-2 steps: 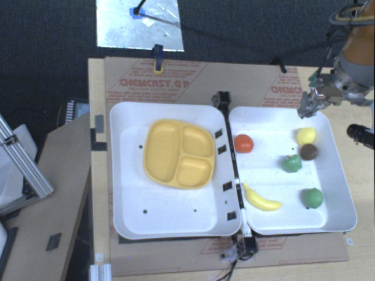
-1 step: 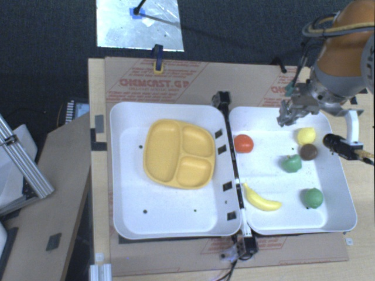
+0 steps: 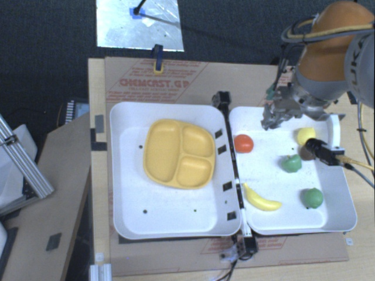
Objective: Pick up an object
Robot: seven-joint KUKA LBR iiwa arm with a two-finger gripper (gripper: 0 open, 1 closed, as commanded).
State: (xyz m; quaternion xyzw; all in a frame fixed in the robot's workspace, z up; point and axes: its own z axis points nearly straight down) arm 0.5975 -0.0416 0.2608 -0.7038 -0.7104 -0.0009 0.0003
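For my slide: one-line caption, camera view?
Gripper above right bin holding fruit; yellow tray in left bin.

Bench point(image 3: 99, 157) (two white bins point(image 3: 129, 215))

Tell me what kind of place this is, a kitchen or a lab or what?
Most likely a robotics lab bench set up for grasping tests. A robot arm reaches over two white bins, one holding a yellow divided plate, the other toy-like fruit such as a banana, on a cardboard sheet.

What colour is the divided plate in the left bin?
Yellow: the divided plate shows plainly in the camera view.
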